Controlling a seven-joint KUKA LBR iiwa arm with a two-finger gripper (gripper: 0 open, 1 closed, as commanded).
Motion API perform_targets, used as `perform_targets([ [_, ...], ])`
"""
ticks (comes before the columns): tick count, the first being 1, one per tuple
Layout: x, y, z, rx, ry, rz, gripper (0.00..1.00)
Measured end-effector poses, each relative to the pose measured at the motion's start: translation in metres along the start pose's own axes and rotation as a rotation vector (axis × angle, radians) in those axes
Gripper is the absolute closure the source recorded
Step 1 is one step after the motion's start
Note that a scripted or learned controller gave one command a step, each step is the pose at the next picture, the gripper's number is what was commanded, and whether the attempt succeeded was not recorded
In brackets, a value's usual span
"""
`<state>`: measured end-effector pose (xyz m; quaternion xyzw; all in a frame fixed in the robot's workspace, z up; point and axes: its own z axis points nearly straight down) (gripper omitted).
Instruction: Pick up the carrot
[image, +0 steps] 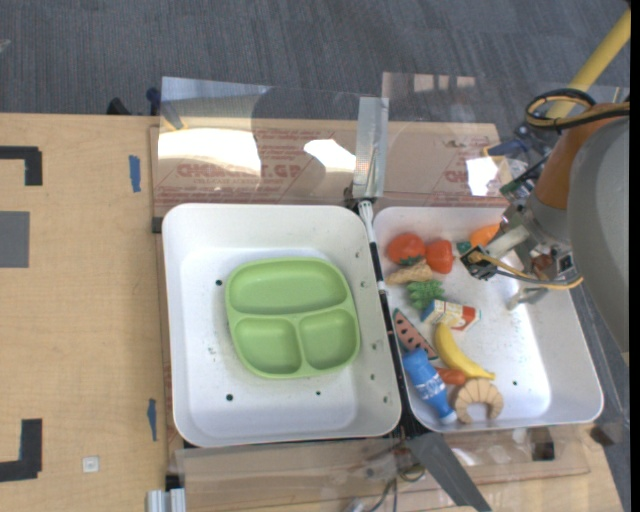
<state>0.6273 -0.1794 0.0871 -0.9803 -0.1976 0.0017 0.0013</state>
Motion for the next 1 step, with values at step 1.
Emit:
perform_targets([
  [1, 0.0154, 0.0136, 0.0006, 0.013, -0.030, 0.207, 0.00],
])
